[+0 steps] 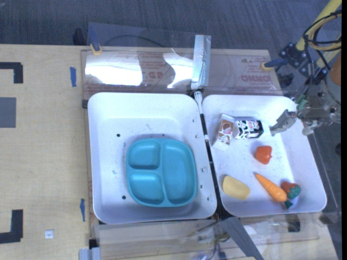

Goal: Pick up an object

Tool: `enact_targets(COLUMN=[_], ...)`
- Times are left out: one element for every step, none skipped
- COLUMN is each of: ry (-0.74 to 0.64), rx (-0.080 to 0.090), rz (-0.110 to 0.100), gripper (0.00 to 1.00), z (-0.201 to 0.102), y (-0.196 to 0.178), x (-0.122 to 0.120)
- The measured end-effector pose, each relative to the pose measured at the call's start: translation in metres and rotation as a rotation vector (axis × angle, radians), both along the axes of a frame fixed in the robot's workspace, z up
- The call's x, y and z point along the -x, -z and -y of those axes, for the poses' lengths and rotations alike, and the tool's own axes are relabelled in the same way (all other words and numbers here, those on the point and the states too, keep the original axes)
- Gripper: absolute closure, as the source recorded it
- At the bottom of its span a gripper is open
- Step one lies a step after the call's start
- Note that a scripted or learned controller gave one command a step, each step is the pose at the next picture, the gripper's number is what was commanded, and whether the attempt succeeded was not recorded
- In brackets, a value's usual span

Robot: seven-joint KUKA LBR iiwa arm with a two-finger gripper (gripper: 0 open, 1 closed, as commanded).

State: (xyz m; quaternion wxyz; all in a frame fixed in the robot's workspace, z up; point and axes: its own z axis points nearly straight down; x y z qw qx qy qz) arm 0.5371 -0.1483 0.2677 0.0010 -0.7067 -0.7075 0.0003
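Two shallow white bins side by side: left bin (103,145) bearing a turquoise three-compartment plastic plate (161,171); right bin (317,188) holding the loose pick candidates. Small milk carton with cow print (238,129) lying on its side near the top; orange-red round toy fruit (263,154) just below it; yellow rounded plastic piece (235,187) lower left; orange toy carrot (271,187) lower right, beside a red-and-green toy (291,192). Scattered apart, presumably to leave finger clearance. Gripper (283,122) at the right bin's upper right edge, near the carton, nothing between the fingers; spread cannot be judged.
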Motion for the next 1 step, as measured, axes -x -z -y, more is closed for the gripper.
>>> enact_targets(ry=[-0.140], rx=[-0.001], rz=[-0.005], gripper=[0.00], z=[0.0135], y=[0.1083], x=[0.0041])
